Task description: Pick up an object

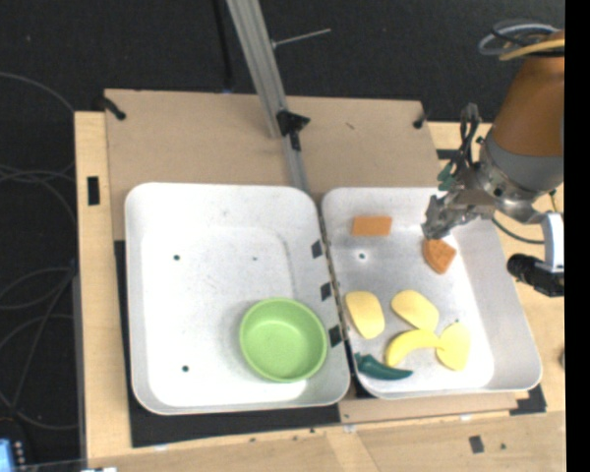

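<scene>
My gripper [439, 222] hangs over the far right part of the right bin [501, 303]. Just below its tip lies a small orange wedge-shaped piece [440, 256], on the bin floor as far as I can see. An orange block [372, 226] rests to the left of the gripper. Nearer the front lie a yellow oval piece [365, 314], a second yellow piece [414, 309], a banana [411, 347], a yellow slice [454, 347] and a dark green pepper [382, 367].
The left bin [177, 254] holds a green bowl [283, 338] near its front right corner. A metal pole [261, 57] slants up from the back of the divider between the bins. Cables hang by the arm at the right.
</scene>
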Robot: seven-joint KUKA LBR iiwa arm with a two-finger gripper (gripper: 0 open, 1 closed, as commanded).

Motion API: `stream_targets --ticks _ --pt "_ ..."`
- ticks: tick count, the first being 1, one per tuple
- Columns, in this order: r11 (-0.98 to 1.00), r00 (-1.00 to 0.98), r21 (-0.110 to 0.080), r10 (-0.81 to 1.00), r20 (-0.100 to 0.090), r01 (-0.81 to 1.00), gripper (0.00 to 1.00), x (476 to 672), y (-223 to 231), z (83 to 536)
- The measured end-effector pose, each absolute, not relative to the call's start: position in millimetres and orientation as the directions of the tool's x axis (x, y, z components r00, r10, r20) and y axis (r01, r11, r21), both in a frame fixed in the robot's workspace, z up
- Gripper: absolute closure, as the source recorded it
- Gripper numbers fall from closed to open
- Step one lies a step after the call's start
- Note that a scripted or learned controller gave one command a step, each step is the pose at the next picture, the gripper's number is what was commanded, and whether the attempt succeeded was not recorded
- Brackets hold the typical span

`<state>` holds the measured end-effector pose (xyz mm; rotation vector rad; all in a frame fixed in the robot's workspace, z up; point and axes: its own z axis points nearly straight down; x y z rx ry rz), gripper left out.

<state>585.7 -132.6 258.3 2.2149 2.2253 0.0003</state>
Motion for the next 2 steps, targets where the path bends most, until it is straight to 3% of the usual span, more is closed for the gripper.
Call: stream_targets --ticks 2 --pt "0.007 -0.007 0.000 1.000 0.001 1.000 1.00 583.4 -27.7 237.1"
